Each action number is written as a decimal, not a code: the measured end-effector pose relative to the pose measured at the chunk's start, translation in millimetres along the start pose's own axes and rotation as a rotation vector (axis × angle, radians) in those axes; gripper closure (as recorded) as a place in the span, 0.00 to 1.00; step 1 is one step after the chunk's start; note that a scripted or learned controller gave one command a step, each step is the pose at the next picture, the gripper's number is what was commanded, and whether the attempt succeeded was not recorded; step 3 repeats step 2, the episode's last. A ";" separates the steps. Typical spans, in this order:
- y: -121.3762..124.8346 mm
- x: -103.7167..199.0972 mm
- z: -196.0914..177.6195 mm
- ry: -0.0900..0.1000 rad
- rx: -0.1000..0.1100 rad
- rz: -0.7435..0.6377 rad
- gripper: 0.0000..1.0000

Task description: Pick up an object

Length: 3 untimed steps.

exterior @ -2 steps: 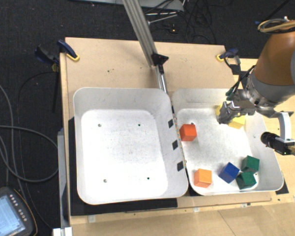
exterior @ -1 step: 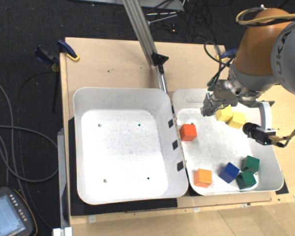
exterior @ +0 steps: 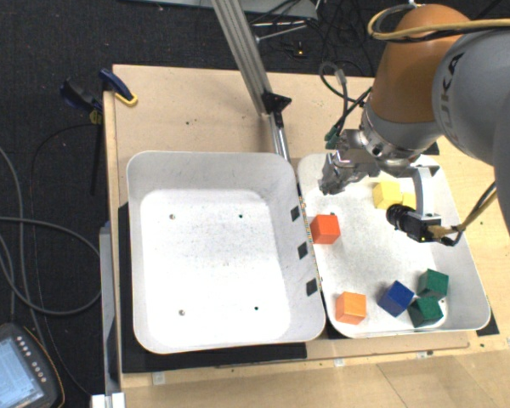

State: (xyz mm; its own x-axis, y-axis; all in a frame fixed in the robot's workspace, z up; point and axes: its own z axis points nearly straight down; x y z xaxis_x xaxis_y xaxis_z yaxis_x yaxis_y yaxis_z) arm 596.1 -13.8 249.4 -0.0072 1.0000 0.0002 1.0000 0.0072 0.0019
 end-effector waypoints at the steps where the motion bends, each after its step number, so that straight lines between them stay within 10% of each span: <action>1: 34.3 45.0 -1.4 0.001 -0.002 0.000 1.00; 3: 47.1 94.3 10.4 0.001 0.000 0.000 1.00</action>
